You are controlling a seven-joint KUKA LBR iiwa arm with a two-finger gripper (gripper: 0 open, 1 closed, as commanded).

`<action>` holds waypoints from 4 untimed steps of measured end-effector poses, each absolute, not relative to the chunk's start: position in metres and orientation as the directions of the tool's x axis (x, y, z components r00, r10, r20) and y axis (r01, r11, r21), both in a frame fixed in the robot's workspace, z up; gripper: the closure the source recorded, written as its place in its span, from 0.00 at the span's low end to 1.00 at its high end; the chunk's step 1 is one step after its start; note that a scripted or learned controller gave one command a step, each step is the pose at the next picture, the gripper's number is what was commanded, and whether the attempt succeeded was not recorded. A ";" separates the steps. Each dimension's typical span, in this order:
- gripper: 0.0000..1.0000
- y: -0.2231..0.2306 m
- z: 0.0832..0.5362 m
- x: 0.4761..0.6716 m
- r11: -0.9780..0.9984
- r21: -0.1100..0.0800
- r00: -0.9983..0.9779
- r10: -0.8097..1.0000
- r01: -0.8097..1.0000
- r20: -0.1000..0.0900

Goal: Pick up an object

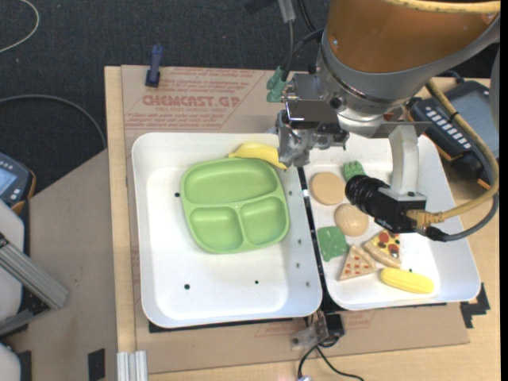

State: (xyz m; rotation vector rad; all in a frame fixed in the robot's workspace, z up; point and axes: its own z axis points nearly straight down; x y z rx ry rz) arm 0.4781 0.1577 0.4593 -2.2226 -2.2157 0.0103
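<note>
Green tray [234, 205] abuts a yellow toy [255, 152] beside the claw [292, 154], whose grip I cannot tell.

Gripper [294, 155] just beside yellow item [254, 151], back of left bin [159, 252]; green divided tray [234, 205] touching item.

Yellow curved toy [254, 152]: lying flat, left bin [159, 213], far right corner.

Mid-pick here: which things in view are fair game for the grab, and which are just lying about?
In the job: gripper; left bin with green tray and yellow piece; right bin with tan disc, pizza slice.
Lying about: blue clip, cardboard sheet.
</note>
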 end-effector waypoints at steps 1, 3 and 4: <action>1.00 0.144 0.483 0.488 -0.002 0.005 0.002 1.000 1.000 0.001; 1.00 0.126 0.334 0.480 -0.001 0.002 0.001 1.000 1.000 0.001; 1.00 0.065 0.324 0.507 -0.006 0.002 0.006 1.000 1.000 -0.001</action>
